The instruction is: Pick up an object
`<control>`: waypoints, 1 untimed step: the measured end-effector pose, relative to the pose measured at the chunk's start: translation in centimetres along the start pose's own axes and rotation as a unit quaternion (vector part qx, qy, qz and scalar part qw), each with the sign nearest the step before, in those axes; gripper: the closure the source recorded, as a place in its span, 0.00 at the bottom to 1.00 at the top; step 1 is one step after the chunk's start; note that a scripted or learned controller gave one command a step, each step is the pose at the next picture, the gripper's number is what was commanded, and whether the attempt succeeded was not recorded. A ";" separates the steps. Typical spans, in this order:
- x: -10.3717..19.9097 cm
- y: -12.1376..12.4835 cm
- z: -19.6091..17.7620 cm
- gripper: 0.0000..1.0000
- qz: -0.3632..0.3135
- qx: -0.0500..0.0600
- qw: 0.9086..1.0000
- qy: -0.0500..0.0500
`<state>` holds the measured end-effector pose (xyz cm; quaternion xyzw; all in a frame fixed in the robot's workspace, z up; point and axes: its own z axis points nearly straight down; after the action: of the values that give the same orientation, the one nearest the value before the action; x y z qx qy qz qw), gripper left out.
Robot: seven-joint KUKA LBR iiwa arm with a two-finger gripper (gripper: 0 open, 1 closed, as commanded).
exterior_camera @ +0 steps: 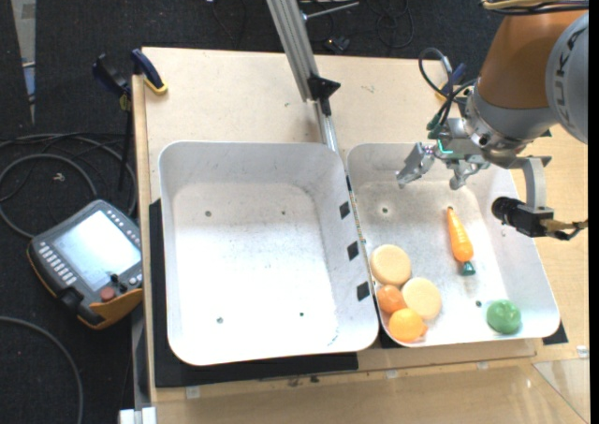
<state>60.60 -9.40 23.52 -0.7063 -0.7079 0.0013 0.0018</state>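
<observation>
Resting on wooden bench, two white bins; gripper hovering upper right, fingers spread, gripping nothing, carrot lying just below.

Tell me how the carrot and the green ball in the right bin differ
The carrot is orange, long and thin, with a small dark green tip; the green ball is round and green all over. The carrot lies lengthwise near the middle of the right bin, closer to the gripper; the green ball sits at the near right corner. Both lie loose on the bin floor, ungripped.
</observation>
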 end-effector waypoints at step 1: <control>0.0 0.1 -0.3 0.00 0.001 -0.002 1.000 0.000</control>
<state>60.68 -9.43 23.78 -0.7069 -0.7073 0.0000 0.0000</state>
